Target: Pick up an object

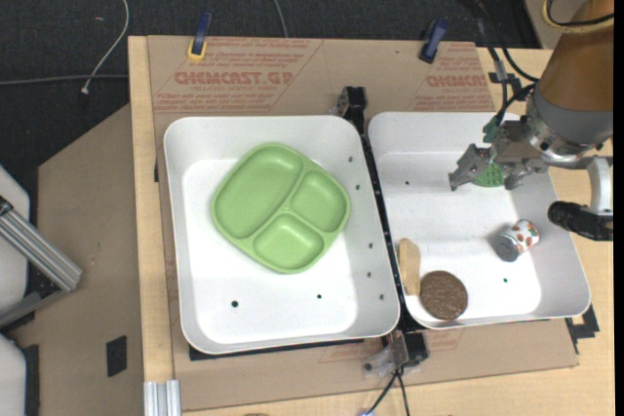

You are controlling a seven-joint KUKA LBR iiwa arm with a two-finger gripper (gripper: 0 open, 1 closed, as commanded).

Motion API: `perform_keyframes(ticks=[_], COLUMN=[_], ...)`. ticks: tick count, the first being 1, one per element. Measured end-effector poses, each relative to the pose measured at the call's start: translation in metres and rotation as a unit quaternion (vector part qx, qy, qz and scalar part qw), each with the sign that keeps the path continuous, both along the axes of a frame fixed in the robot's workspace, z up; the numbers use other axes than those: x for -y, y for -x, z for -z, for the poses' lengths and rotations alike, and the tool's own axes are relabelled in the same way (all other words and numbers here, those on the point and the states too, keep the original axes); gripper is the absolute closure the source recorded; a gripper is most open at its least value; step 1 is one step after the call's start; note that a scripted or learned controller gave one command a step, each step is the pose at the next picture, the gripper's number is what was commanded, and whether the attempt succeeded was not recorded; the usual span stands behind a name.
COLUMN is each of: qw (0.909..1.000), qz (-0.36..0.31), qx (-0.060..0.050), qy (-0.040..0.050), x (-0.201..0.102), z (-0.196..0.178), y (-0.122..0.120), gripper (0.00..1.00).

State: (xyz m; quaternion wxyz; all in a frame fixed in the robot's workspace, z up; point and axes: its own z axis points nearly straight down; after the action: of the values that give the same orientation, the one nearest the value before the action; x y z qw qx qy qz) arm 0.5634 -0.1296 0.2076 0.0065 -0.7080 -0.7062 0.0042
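Camera view: gripper (478,172) upper right over green object (492,175), jaw state can't tell; prob. light, stiff, grab sides.

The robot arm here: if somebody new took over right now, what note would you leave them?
Gripper: low over the right bin, beside something green; whether it grips it is unclear.
Right bin: brown disc and tan stick near the front left corner, small grey-and-orange object further right.
Left bin: green divided plate.
Done: nothing visibly lifted.
Left: grasp one object and raise it.
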Motion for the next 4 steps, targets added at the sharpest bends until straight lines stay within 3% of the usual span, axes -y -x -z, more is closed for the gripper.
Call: perform_keyframes(ticks=[1, 4], qw=[1.0, 1.0], qz=[-0.001, -0.001], qx=[0.007, 0.005], qy=[0.001, 0.0005], x=[0.0, 0.001], z=[-0.007, 0.125], y=[-0.003, 0.01], gripper=[0.0, 0.0])
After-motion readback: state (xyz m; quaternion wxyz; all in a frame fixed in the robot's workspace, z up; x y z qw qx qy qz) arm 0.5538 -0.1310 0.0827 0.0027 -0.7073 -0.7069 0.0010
